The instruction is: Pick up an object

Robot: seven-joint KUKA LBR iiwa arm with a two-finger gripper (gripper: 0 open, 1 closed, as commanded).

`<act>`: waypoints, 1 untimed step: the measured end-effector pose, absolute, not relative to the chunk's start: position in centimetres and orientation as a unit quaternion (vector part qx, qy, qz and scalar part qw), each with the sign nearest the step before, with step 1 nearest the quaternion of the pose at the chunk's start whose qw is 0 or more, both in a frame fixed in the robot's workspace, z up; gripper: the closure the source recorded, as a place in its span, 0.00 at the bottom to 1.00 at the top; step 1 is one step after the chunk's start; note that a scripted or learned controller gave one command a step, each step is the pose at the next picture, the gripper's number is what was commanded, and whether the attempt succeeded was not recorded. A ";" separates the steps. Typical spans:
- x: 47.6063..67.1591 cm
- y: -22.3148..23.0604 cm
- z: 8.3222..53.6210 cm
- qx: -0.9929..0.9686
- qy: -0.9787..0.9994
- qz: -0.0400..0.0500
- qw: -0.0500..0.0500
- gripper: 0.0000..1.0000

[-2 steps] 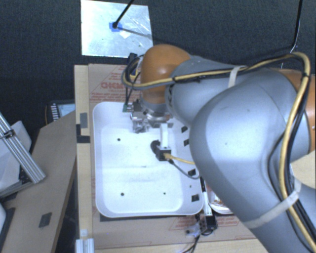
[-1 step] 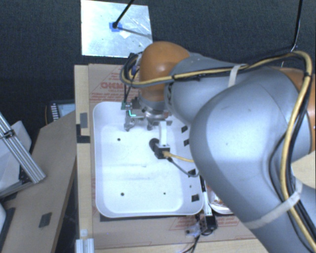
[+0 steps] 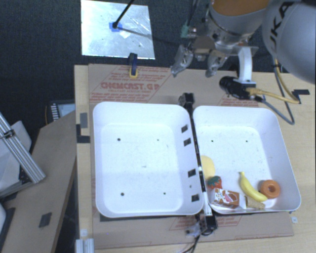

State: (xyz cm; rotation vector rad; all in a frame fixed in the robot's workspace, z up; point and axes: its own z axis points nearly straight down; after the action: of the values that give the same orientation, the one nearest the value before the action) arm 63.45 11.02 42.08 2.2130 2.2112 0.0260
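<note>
Grey arm with orange band enters at top right, its two-finger gripper point(image 3: 196, 63) raised above the bench behind the bins, fingers spread with nothing between them. Left shallow white bin point(image 3: 101, 163) adjoins right shallow white bin point(image 3: 279, 143). In the right bin's near corner: yellow banana point(image 3: 249, 188), orange ring-shaped doughnut point(image 3: 269, 189), small red-and-white printed packet point(image 3: 226, 197), pale yellow rounded piece point(image 3: 208, 165).

1. You get even, fairly bright light across the left bin point(image 3: 138, 163); its white floor is nearly washed out.
2. A soft shadow lies along that bin's left and near walls.
3. Beyond the left bin, a silvery sheet point(image 3: 117, 28) throws patchy glare.
4. Right of that sheet, the arm point(image 3: 247, 15) looks soft and slightly blurred.
5. You will find the whole view grainy, with fine detail lost.
</note>
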 end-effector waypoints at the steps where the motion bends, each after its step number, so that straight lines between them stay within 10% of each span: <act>1: 57.9 17.3 51.0 0.703 0.711 0.005 0.002 0.00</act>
State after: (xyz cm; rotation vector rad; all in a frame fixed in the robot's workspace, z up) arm 57.91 17.26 51.02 2.2067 2.2314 0.0166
